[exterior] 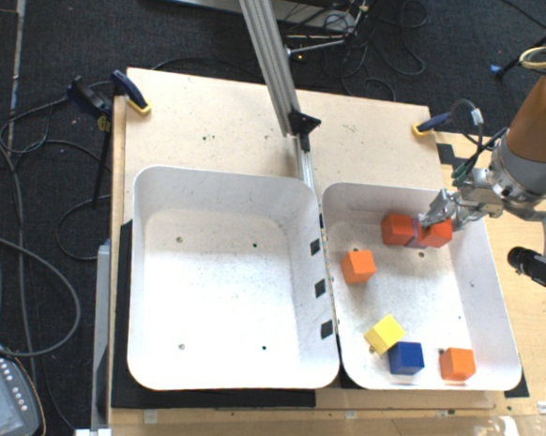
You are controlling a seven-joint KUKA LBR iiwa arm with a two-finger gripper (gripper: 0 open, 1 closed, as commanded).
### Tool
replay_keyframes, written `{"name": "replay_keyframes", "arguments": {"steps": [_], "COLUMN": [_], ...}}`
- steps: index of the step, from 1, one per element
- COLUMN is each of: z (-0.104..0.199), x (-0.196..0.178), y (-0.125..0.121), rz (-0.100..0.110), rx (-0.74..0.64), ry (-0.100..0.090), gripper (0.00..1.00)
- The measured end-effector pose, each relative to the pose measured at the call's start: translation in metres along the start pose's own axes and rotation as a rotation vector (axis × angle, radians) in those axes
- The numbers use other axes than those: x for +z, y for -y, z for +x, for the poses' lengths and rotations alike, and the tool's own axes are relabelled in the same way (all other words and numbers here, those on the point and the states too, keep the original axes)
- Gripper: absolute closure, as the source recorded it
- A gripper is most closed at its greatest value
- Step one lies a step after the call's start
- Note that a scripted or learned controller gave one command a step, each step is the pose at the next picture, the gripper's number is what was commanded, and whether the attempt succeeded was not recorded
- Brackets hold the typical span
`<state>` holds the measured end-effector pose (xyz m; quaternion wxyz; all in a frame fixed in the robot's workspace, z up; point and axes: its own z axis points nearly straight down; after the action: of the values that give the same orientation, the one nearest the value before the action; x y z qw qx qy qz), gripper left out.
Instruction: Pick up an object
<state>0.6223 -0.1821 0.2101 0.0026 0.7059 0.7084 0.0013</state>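
— Where the arm reaches in, what does the pincer [439,222] do?
— It pinches a red-orange block [437,234] in the right bin [492,305], touching another red-orange block [399,230].

Right bin [492,305] contents, six blocks:

- Red-orange block [399,230], upper part of bin, resting on the floor.
- Second red block [438,233] just to its right, touching or nearly touching it; partly covered from above, so its pose is unclear.
- Orange cube [359,265] below and left of that pair, near the bin's left wall, turned slightly.
- Yellow cube [384,333] in the lower part, rotated cornerwise.
- Blue cube [406,358] touching the yellow cube's lower right.
- Orange cube [457,364] right of the blue one, apart from it, near the front rim.
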Motion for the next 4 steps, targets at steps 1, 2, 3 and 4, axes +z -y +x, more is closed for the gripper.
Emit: {"name": "replay_keyframes", "arguments": {"steps": [1, 2, 3, 4], "z": [0.0, 0.057, 0.112, 0.156], "x": [-0.048, -0.051, -0.055, -0.053], "y": [-0.002, 0.003, -0.006, -0.008], "rz": [-0.001, 0.006, 0.005, 0.007], "rx": [0.0, -0.005, -0.005, -0.004], "ry": [0.001, -0.004, -0.004, -0.003], "gripper": [1.0, 1.0, 1.0, 1.0]}}
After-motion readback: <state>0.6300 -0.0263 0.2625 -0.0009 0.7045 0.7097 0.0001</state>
